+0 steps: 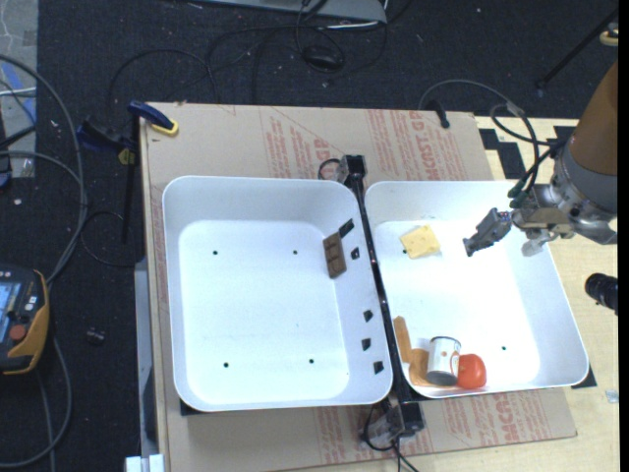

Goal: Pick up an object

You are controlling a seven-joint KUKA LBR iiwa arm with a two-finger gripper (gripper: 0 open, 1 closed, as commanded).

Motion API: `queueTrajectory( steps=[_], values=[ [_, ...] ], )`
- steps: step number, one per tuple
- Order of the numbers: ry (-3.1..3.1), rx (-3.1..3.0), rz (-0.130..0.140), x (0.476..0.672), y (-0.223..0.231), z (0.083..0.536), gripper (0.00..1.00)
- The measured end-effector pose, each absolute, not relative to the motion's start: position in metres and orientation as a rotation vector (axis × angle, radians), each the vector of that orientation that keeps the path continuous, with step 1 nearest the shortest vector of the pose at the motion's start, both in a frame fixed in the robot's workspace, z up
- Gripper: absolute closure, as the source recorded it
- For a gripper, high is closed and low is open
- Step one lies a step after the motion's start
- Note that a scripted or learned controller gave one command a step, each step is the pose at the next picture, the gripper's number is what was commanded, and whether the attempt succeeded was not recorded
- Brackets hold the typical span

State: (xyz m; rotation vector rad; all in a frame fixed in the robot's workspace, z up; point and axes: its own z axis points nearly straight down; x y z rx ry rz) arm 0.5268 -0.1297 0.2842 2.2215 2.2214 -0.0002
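— Where do we have the gripper [506, 232]?

— Over the right bin [550, 293], near its far right corner. We see two dark fingers [485, 234] spread apart, with nothing between them.

— And the things to pick?

— The yellow block [422, 241] lies just to the left of the fingertips, apart from them, on the bin floor. Well below the fingers, at the bin's near edge, we find a white can [443, 360] touching a red ball [472, 370], with an orange-tan piece [411, 354] beside the can (its exact shape we cannot tell).

— Anything in the left bin [256, 293]?

— A brown chocolate-like bar [335, 256], leaning against its right wall, further left of the fingers than the yellow block.
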Motion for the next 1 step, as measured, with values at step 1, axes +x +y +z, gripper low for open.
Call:
queueTrajectory(
  steps=[1],
  values=[
    [2.244,2.191,0.007,0.5352,-0.1152,0.3612,0.0]
  ],
)
